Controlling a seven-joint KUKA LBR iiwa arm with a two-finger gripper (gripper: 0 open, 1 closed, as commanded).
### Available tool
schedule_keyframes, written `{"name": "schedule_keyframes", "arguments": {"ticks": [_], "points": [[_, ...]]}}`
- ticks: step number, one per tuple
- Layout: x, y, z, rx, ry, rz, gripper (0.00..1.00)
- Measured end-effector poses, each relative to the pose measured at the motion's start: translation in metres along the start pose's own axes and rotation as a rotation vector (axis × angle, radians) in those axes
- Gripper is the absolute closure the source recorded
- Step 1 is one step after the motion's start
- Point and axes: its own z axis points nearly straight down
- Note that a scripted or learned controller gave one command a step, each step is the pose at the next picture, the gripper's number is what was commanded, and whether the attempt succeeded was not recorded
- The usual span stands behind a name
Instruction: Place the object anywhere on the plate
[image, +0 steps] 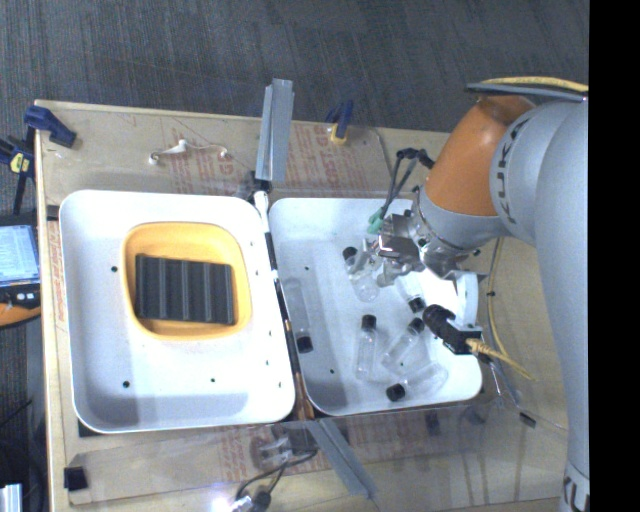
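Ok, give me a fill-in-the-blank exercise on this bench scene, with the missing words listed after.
1. The yellow-orange plate with the dark ribbed insert lies in the ____ white bin.
2. The small clear glass vials with black caps lie scattered in the ____ white bin.
3. The grey arm with the orange band reaches in over the ____ bin.
4. The ribbed insert on the plate is ____ in colour.

Missing words: left; right; right; dark grey
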Motion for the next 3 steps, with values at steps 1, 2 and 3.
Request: {"name": "schedule_keyframes", "arguments": {"ticks": [1, 2, 3], "points": [[0.082, 0.038, -0.026, -0.003, -0.002, -0.238, 1.00], [0.185, 0.075, 0.014, -0.001, -0.002, -0.425, 1.00], [0.184, 0.075, 0.014, -0.002, -0.002, -0.425, 0.00]]}}
